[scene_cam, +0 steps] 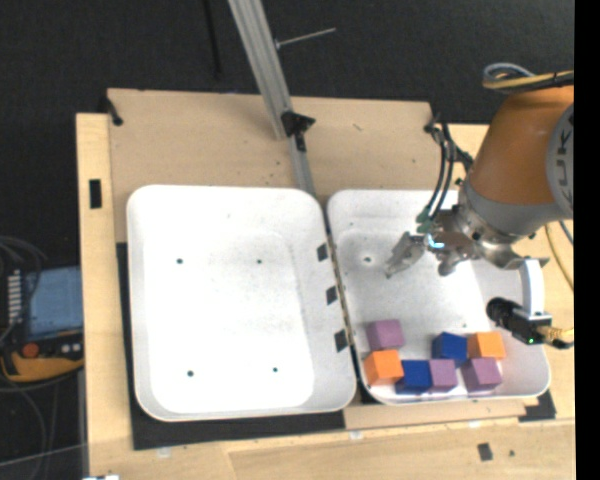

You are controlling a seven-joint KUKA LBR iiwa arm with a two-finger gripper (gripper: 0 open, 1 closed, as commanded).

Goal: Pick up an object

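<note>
Above the right bin [352, 218], the gripper [420, 253] hovers with jaws apart, gripping nothing, no writing legible.

Three purple blocks [385, 333], two orange blocks [384, 366], two blue blocks [416, 376], two white bins [150, 298].

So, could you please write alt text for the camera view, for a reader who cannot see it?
A grey and orange robot arm's gripper hangs above the right bin, whose near end holds purple, orange and blue blocks. The left bin sits beside it on the bench.
</note>
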